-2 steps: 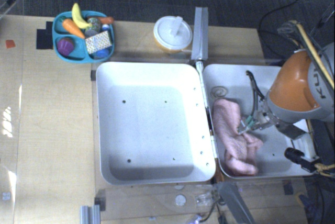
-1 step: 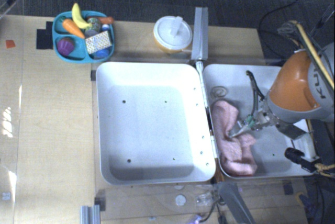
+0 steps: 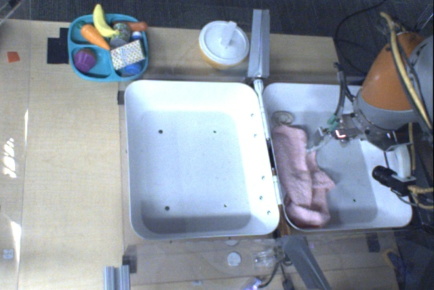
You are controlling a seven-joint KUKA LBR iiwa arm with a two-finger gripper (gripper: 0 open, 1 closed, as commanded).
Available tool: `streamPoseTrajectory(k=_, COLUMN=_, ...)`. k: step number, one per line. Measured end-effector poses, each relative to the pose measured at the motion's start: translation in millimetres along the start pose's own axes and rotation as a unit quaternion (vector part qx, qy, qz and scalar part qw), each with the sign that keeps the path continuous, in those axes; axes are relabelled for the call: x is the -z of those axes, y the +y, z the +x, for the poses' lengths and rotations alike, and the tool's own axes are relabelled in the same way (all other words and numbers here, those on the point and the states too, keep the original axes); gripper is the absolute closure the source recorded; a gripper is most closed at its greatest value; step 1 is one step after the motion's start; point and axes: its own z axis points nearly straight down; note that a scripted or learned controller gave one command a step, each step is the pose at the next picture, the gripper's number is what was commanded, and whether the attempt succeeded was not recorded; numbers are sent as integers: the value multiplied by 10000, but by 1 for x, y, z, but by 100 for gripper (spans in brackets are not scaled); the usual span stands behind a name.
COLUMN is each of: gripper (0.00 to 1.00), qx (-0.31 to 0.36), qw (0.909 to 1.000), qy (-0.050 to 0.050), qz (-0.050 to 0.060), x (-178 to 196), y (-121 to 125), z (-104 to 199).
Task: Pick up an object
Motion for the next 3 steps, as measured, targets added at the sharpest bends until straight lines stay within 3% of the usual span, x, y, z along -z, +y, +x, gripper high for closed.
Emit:
streamPoseTrajectory(k=1, gripper=0, qx=622, qw=9980, qy=-41, qz=-92, x=-36, y=-33, z=18)
streamPoseTrajectory(k=2, gripper=0, qx=739, qw=9973, qy=-17, qz=-40, x=29, y=-20, z=10)
streamPoseTrajectory(k=3, gripper=0, qx=818, qw=9966, qy=-39, qz=-93, x=-35, y=-32, z=48)
